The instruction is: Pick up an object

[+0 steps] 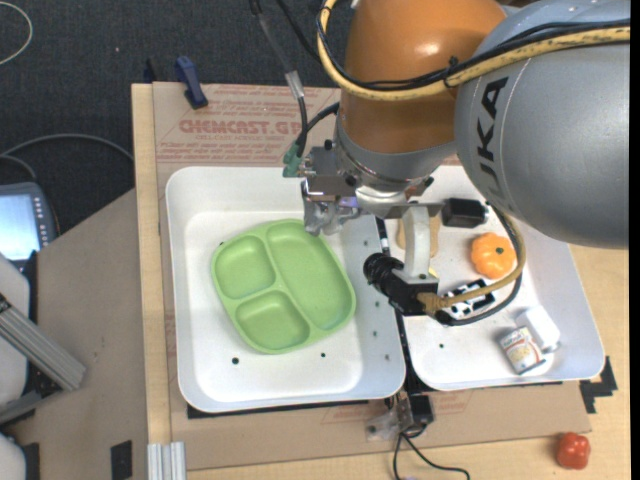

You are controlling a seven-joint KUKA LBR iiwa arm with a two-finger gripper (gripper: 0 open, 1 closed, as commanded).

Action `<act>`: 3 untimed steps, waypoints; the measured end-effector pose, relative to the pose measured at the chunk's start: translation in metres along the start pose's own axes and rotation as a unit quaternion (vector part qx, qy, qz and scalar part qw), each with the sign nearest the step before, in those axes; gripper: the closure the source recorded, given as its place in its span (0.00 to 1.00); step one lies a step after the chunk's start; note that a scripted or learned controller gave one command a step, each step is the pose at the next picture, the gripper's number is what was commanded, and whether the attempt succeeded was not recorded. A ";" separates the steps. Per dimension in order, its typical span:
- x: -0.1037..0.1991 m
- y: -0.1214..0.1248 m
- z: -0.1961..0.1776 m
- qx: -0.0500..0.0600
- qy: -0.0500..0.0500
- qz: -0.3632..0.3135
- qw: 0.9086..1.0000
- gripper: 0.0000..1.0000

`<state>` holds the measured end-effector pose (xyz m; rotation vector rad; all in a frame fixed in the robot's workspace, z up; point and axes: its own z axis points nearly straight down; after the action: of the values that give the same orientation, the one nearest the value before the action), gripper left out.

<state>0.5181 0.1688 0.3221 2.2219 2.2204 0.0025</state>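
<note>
A light green plate (280,286) with three compartments lies flat in the left white bin (187,268). My gripper (326,214) hangs under the orange wrist band, low over the far right rim of that plate, close to the wall between the two bins. The wrist body hides its tip. In the right bin (583,308) lie a small orange pumpkin (493,254), a black block (463,211), a cream-coloured piece (416,240), a black-and-white item (466,301) and a small jar (520,349).
The big grey arm covers the upper right of the view and part of the right bin. A black cable loop (392,280) hangs by the divider. A blue clamp (190,81) sits at the board's far left corner. A red object (571,450) lies outside the bins, front right.
</note>
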 end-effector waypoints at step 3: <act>-0.014 -0.038 -0.091 -0.004 0.002 -0.001 1.000 1.00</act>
<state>0.4795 0.1547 0.4126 2.2178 2.2191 0.0151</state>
